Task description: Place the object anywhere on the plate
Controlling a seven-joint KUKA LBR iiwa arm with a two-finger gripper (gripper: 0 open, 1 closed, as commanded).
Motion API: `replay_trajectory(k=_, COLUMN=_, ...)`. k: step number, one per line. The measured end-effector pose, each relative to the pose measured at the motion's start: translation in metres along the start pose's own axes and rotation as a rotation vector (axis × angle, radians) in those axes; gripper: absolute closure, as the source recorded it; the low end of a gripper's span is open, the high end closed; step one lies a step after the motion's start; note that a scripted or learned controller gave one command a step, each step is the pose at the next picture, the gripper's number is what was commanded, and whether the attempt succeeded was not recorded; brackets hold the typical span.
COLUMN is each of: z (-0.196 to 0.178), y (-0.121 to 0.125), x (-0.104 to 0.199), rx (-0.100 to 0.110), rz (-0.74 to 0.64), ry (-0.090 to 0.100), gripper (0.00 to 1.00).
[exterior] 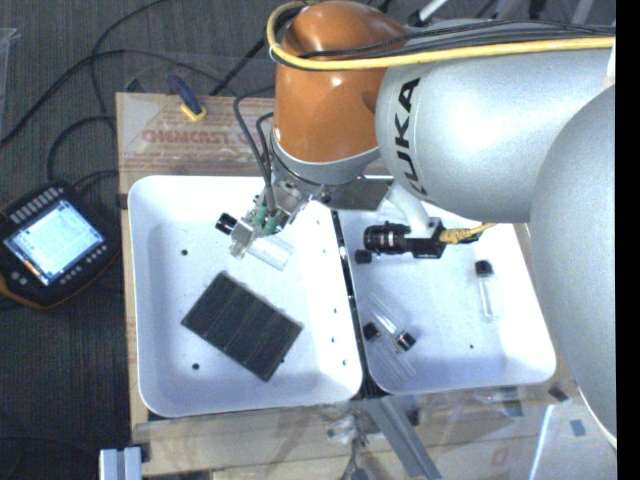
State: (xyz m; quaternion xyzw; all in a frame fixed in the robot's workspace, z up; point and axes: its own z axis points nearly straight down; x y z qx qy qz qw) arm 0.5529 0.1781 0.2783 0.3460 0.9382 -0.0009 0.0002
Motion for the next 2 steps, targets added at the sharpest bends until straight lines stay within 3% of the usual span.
replay_trajectory(k=1, z=0.0, y=0.0, x=0.0, rx=0.0, rz=0.0, ry=-0.001, gripper=0.0)
replay_trajectory(k=2, z=0.029, y=0.001, x=0.036, rx=-0.003, rz=-0.691, ry=0.001, gripper=0.0)
